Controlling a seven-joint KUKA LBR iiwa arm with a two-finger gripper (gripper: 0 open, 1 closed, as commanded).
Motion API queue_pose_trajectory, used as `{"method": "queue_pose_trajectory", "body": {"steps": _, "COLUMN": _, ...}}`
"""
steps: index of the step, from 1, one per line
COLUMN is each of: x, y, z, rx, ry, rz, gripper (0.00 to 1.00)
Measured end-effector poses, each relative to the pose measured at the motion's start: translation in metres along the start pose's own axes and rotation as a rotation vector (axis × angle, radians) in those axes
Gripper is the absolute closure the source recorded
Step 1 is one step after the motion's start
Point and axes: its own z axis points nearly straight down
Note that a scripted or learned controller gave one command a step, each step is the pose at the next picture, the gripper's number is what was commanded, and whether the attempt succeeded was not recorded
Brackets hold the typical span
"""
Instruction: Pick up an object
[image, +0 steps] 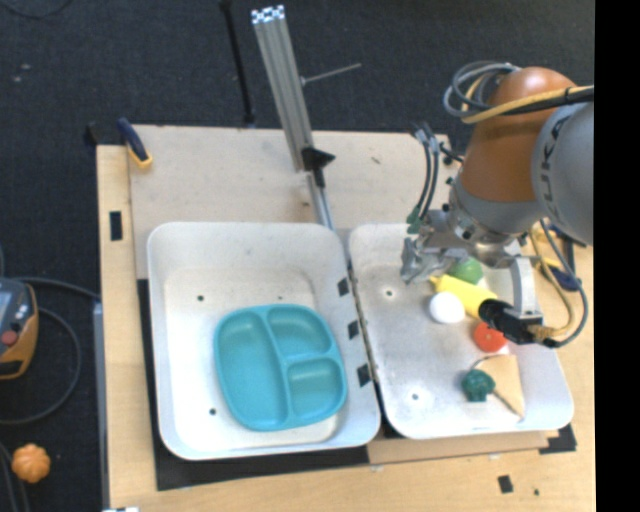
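Camera view: hand (425, 262) over right bin (400, 350), grip state unclear; yellow-white toy (458, 297) beside it

Evenly lit from overhead, moderately bright — no harsh glare, only a soft sheen on the white bins (250, 250). Faint shadows toward six o'clock. Slightly soft focus throughout, grainy — dark floor (60, 60) at ten o'clock underexposed.

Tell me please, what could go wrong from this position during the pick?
The toys lie packed together: the yellow piece, white ball and green piece touch or nearly touch, so the end effector may push neighbours aside or catch two. It also hangs near the right bin's upper rim, so it might strike it.
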Motion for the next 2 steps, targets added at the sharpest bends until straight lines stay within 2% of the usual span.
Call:
{"method": "queue_pose_trajectory", "body": {"steps": 1, "x": 0.041, "y": 0.015, "z": -0.003, "rx": -0.003, "ry": 0.0, "rz": 0.0, "gripper": 1.0}}
{"method": "queue_pose_trajectory", "body": {"steps": 2, "x": 0.092, "y": 0.04, "z": 0.004, "rx": -0.003, "ry": 0.0, "rz": 0.0, "gripper": 1.0}}
